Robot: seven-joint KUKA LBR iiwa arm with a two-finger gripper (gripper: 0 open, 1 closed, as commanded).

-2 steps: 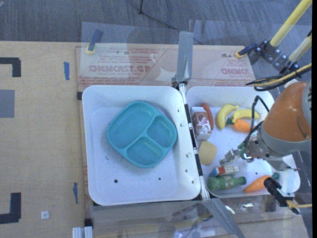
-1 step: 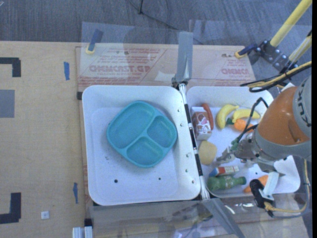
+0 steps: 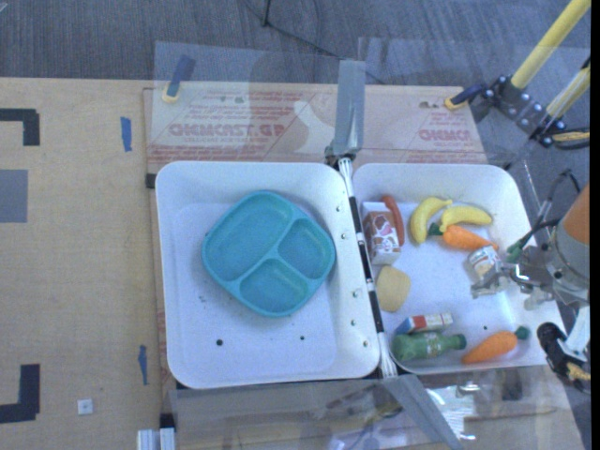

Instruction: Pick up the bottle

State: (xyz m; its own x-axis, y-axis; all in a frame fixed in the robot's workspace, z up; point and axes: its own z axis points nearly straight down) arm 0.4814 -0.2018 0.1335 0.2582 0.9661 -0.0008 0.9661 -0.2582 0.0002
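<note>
1. Gripper (image 3: pixel 487 272) sits low over the right bin (image 3: pixel 506 187), near its right wall. The metal fingers (image 3: pixel 480 264) are blurred and small; cannot tell whether they are wide or narrow. Nothing is seen between them.
2. Bottle (image 3: pixel 427 346): green, lying on its side along the near wall of the right bin, cap end pointing right. It is below and left of the fingers, well apart from them, not touched.
3. Just above the bottle, a small white carton (image 3: pixel 427 323) with a red and blue end, also left of and below the fingers.
4. Toy carrot (image 3: pixel 490 347) lies just right of the bottle's cap end, directly below the fingers.
5. A second carrot (image 3: pixel 464 238) lies just above the fingers; two bananas (image 3: pixel 450 216) sit beyond it, toward the far wall.
6. Yellow rounded item (image 3: pixel 393 289) left of the fingers, near the divider. Brown-and-white packet (image 3: pixel 382 234) and a red sausage-like piece (image 3: pixel 395 217) up-left of the fingers.
7. Left bin (image 3: pixel 187 345) holds a teal divided plate (image 3: pixel 269 252), far left of the fingers.
</note>
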